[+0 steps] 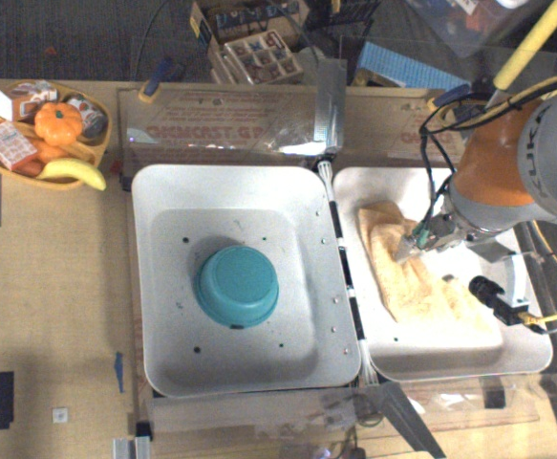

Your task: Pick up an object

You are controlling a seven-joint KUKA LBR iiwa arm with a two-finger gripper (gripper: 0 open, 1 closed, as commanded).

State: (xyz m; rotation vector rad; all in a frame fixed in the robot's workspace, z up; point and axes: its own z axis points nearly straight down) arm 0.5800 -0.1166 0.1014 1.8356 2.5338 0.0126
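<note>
Gripper (417, 242) sits low in the right bin (526, 352), tip touching the cloth (407, 280) near its upper part; finger state cannot be told. Tan cloth lies crumpled, running from 11 o'clock toward 5 o'clock across the bin floor. Left bin (163, 199): teal bowl (238, 286) upside down, near center. Fruit plate (1, 156) at 10 o'clock on the bench.

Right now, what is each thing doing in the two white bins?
Teal bowl: upside down in the left bin.
Tan cloth: crumpled in the right bin.
Gripper: down at the cloth's upper part.
Fruit bowl: on the bench outside the bins, full.
</note>
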